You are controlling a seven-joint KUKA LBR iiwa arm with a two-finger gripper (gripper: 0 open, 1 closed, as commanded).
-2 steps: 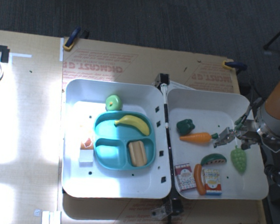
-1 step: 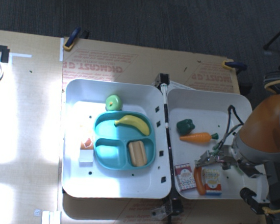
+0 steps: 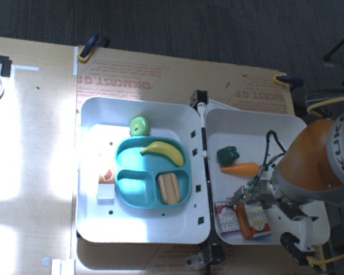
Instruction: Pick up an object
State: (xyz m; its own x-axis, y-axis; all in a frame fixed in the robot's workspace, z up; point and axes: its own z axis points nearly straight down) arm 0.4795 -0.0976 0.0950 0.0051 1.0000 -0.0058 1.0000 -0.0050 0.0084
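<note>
The gripper (image 3: 246, 198) hung low in the right bin (image 3: 294, 124), just above the red sausage (image 3: 244, 222). The sausage lay at the front of that bin, on a small picture card (image 3: 227, 221) and beside a little packet (image 3: 259, 221). I could not tell if the fingers were spread or pressed together, because they were dark and tangled up with wires. Nothing showed between them.

Here is what could go wrong. The sausage, the card and the packet were all touching, so the fingers might close on the flat card or nudge the packet and come up with nothing. The sausage looked round and smooth, so it might roll away or slip out.

Behind the sausage, further back in the same bin, lay an orange carrot (image 3: 240, 168) and a dark green pepper (image 3: 228, 154). They were near each other, so a grab there might push one aside.

The big orange arm (image 3: 309, 159) covered the right side of the bin, so anything under it was hidden. In the left bin (image 3: 90, 174), a blue tray (image 3: 132, 187) held a banana (image 3: 164, 152) and a bread roll (image 3: 168, 188), with a green apple (image 3: 139, 125) behind it. Bright light washed out that bin's left side.
</note>
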